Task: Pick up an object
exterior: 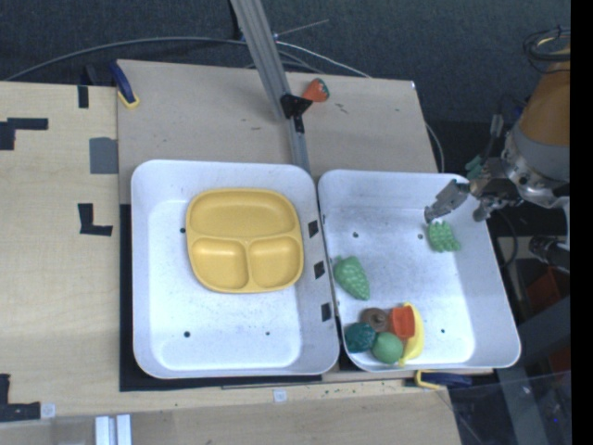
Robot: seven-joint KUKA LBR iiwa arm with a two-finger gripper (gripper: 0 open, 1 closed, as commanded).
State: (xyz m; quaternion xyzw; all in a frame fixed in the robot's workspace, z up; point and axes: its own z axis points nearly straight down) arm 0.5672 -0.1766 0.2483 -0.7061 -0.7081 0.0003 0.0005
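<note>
The gripper (451,201) is seen spread over the right bin's (482,341) far right corner, just above a green bumpy toy (443,237).

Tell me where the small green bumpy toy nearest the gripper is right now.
The green bumpy toy lies in the right bin, near its upper right side, just below the gripper and apart from the toys clustered at the bin's lower left.

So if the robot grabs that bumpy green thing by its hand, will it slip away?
Maybe. The bumpy green piece looks like a small toy bunch of grapes, so it is probably light and stiff. Its lumpy surface may give the gripper an uneven hold, so it could twist. It lies loose on the right bin floor, so a nudge would likely slide it.
</note>
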